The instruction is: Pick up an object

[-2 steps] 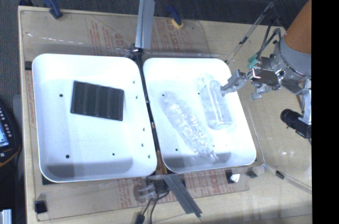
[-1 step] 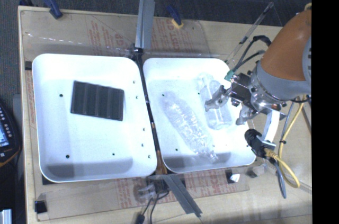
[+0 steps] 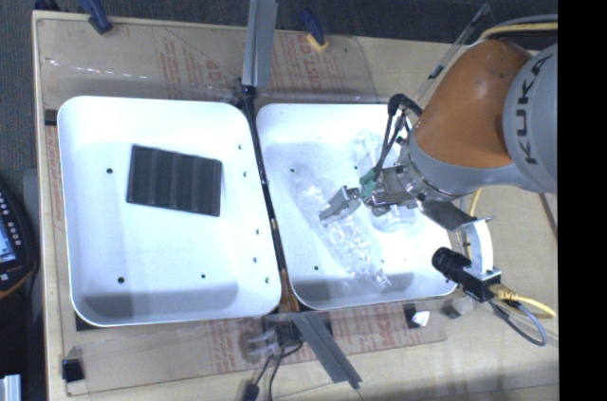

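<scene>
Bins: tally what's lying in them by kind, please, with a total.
Dark ribbed rectangular pad, in the left bin: 1
Clear crinkled plastic items, in the right bin under the pincer: looks like 1 bottle, though the clear plastic is hard to separate
Total: 2, as far as can be told

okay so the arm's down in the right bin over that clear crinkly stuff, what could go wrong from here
The end effector sits low in the right bin over clear plastic objects that are hard to make out against the white, so a grasp may well miss or slip. They lie bunched together, so one could drag another along. The dark ridged pad in the left bin looks out of harm's way.
</scene>
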Available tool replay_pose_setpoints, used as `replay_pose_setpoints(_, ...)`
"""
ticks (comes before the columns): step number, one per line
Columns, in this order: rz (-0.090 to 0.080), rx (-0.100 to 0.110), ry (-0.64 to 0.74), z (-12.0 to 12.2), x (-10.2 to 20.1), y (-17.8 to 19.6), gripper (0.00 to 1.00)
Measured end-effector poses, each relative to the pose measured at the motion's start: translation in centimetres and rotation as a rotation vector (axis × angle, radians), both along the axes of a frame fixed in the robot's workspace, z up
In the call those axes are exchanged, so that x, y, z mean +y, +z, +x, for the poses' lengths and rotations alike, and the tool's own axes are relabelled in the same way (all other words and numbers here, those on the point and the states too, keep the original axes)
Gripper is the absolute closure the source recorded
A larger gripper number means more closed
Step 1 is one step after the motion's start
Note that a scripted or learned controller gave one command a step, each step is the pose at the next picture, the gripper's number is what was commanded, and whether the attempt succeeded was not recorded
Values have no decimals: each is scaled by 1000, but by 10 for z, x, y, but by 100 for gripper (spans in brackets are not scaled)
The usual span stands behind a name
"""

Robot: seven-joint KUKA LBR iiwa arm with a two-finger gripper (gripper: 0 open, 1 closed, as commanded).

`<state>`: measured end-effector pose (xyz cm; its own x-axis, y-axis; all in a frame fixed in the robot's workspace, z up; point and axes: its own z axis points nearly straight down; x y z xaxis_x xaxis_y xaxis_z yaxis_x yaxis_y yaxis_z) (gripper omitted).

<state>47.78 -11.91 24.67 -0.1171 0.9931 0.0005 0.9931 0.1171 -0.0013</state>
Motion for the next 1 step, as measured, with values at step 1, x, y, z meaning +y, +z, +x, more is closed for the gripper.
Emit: replay_pose_setpoints(1, 1, 3, -31, 21, -25, -47, 0)
